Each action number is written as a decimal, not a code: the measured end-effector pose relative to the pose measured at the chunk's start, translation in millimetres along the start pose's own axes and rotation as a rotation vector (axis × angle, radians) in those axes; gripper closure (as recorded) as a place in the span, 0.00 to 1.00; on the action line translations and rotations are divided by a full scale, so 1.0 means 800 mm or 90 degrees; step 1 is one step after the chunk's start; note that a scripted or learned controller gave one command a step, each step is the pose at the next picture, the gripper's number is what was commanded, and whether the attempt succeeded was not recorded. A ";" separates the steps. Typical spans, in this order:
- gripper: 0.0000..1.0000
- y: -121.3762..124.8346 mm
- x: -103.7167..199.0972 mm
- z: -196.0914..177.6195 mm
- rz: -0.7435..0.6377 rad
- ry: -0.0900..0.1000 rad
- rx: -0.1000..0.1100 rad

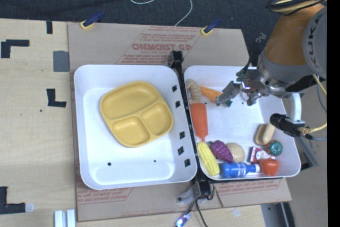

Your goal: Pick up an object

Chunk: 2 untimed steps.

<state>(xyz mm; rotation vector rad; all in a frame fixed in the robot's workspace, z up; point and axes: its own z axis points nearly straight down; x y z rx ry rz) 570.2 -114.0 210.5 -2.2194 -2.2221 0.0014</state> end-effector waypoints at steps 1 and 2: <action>0.00 -0.106 0.066 -0.054 -0.002 0.002 0.002; 1.00 -0.103 0.063 -0.063 -0.001 0.001 0.002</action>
